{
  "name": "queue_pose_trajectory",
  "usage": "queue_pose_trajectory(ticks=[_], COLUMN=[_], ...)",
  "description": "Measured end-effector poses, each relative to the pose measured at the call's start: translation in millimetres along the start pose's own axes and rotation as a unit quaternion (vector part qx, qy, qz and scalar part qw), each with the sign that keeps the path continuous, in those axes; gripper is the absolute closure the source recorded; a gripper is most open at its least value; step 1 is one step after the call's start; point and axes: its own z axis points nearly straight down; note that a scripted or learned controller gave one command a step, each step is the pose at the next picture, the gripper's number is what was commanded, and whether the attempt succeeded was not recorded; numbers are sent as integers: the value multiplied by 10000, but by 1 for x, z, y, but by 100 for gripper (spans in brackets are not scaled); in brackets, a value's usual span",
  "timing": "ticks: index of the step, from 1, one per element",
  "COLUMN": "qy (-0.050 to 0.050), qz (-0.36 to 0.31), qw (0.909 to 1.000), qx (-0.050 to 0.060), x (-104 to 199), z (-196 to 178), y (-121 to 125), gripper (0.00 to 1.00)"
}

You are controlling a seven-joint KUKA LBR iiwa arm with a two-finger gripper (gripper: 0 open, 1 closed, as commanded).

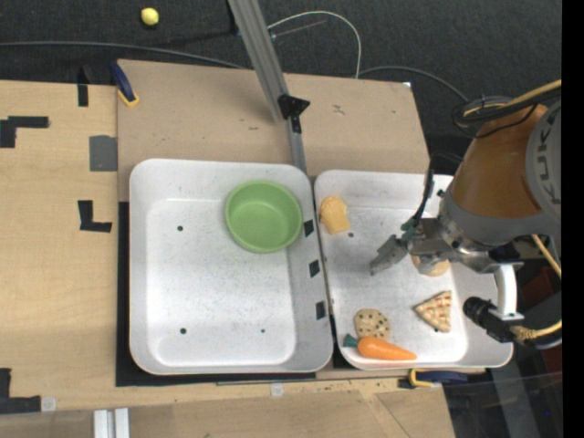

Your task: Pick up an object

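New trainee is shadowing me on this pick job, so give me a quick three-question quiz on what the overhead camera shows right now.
1. True or false: the round green plastic bowl sits in the left white bin.
2. Multiple choice: which item lies nearest the front edge of the right white bin? A) the yellow rounded toy food piece B) the orange toy carrot C) the triangular toy pizza slice
3. Fill in: the round speckled toy cookie lies just above the ____.

Key: 1 true. 2 B. 3 carrot; meanwhile the two-finger gripper hangs over the right bin's middle, beyond both.
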Motion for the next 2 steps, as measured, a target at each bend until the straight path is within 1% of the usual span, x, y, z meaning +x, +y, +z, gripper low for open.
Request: queue_pose_trajectory(ticks=[1, 2], qy=[0, 0], qz=[3, 8], qw=[10000, 10000], qx=[-1, 30], x=[0, -2], z=[0, 64], y=[0, 0], gripper=[0, 0])
